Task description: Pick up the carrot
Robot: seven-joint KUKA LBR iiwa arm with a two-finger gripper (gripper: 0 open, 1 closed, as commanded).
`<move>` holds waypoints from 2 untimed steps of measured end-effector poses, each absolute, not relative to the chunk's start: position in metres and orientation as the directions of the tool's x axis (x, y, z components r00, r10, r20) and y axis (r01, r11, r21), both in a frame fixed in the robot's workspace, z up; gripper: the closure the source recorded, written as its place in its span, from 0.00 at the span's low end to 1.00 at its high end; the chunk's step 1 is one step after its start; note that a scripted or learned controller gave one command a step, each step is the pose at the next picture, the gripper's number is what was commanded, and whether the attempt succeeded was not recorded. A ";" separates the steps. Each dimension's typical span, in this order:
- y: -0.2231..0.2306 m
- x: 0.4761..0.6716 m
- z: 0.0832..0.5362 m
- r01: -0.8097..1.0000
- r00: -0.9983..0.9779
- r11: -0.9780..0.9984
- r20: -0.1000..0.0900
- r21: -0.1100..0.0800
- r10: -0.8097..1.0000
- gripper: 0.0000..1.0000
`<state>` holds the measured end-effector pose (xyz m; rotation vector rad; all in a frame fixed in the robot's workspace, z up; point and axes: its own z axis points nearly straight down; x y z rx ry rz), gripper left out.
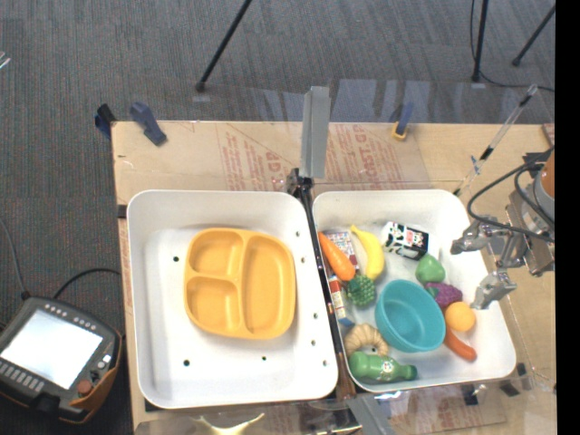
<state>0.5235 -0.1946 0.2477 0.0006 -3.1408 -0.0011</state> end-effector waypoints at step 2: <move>-0.178 0.529 0.106 0.492 -0.871 0.871 -0.009 0.003 0.492 1.00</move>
